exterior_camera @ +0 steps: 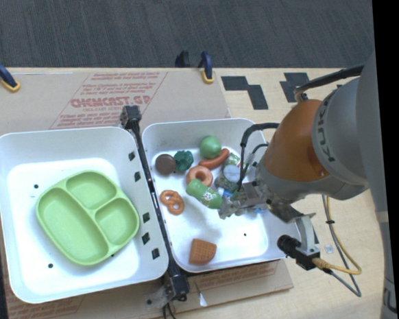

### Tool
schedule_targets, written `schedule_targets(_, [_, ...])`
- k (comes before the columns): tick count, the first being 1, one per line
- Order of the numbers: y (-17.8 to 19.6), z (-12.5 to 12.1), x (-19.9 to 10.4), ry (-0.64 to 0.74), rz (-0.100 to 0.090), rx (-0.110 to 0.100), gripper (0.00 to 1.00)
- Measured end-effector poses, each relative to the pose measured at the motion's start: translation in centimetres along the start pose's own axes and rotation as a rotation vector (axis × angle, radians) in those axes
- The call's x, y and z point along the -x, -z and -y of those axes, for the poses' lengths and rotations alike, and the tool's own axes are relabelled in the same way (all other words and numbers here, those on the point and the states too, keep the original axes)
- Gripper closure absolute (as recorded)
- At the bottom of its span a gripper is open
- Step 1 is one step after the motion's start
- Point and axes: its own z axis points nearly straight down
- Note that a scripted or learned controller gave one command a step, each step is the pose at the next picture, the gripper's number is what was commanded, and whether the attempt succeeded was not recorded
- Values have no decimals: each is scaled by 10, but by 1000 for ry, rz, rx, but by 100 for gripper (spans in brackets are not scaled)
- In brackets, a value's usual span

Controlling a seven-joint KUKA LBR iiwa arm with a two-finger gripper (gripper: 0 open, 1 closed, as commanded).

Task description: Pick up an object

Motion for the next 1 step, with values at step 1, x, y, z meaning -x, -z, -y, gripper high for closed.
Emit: schedule_targets(1, [47, -108, -67, -26, -8, -6, 100])
